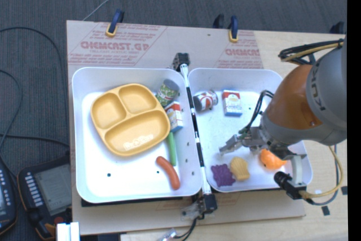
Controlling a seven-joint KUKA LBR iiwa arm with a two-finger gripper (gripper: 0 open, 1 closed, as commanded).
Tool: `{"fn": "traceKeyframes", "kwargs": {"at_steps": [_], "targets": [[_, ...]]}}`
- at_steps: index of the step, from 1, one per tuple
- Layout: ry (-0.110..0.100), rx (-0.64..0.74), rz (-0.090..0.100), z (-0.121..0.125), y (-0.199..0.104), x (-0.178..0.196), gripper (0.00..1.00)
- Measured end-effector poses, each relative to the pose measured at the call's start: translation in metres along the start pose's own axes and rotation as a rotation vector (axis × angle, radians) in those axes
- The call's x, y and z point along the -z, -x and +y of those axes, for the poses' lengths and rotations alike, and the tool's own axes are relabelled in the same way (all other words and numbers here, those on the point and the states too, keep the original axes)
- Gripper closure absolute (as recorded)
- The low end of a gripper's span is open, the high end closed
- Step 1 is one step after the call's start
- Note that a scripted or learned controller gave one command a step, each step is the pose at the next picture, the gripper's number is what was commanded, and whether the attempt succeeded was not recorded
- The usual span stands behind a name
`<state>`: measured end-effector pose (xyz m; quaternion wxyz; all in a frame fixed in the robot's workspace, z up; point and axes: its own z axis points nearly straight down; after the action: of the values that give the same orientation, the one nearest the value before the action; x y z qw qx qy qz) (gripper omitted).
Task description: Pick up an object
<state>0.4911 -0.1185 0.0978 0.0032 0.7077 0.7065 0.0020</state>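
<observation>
My gripper [255, 147] hangs low over the near right part of the right bin [248, 73], under the arm's orange band. An orange toy fruit [271, 160] lies right beside it, partly under the wrist; whether they touch cannot be made out. Just left of it sit a yellow toy piece [239, 168] and a purple grape-like piece [223, 174]. Farther back in this bin lie a red and white can [205, 100] and a small blue and red box [232, 103].
The left bin [79, 138] holds a yellow divided plate [127, 118], a green can [167, 91], a small carton [175, 117], a green stick [171, 149] and a sausage [168, 172]. A ridge [194, 132] divides the two bins.
</observation>
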Motion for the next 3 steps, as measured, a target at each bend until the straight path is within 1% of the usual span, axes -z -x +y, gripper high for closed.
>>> {"fn": "traceKeyframes", "kwargs": {"at_steps": [1,2,3], "targets": [[0.0,0.0,0.001,0.0005,-0.0003,0.0094,1.0],[0.0,0.001,0.0,0.0005,-0.0004,0.0094,0.0],[0.0,0.002,0.001,0.0011,-0.0009,0.0188,1.0]]}}
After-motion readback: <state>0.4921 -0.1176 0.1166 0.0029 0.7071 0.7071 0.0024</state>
